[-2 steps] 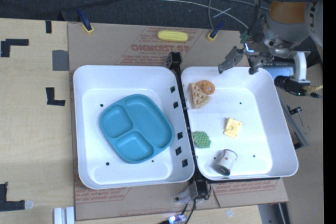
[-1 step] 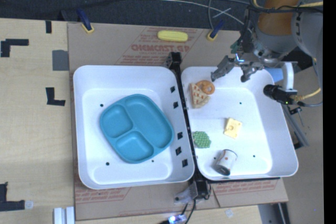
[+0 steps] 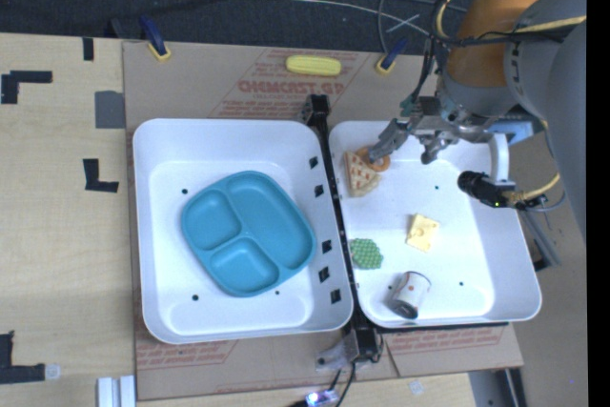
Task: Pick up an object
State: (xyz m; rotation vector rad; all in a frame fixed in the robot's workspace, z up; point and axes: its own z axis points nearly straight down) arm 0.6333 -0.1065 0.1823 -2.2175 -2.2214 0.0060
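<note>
My gripper [image 3: 408,148] hangs over the far left part of the right bin [image 3: 477,205], its two fingers spread apart and open with nothing between them. The left finger [image 3: 384,146] is right at the upper edge of a tan waffle-like wedge [image 3: 361,173] lying against the bin's left wall. Nearer the front lie a yellow cheese piece [image 3: 423,231], a green round piece [image 3: 366,253] and a small grey cup on its side [image 3: 408,293].
The left bin [image 3: 162,157] holds a blue divided plate [image 3: 248,232]. A yellow oblong object [image 3: 313,65] lies on the cardboard behind the bins. A black divider with clips [image 3: 329,205] runs between the two bins.
</note>
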